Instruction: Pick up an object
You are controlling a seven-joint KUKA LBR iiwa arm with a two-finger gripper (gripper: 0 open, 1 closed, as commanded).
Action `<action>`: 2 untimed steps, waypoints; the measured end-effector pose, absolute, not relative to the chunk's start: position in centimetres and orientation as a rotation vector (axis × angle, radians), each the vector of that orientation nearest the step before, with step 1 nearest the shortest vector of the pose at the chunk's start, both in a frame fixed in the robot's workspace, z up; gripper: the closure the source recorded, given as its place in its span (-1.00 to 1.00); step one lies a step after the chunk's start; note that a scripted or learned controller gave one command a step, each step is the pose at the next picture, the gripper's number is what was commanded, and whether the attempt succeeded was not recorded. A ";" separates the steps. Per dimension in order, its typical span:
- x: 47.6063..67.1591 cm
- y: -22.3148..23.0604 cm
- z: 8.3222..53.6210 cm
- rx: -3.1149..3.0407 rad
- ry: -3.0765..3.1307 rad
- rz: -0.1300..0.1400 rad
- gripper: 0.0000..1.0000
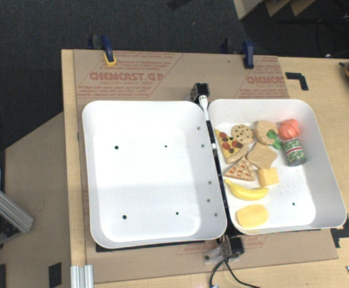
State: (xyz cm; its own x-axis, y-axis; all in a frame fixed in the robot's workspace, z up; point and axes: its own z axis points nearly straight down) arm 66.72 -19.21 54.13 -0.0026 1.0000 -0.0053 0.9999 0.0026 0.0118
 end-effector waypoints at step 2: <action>59.3 -17.2 53.4 2.222 2.224 -0.003 1.00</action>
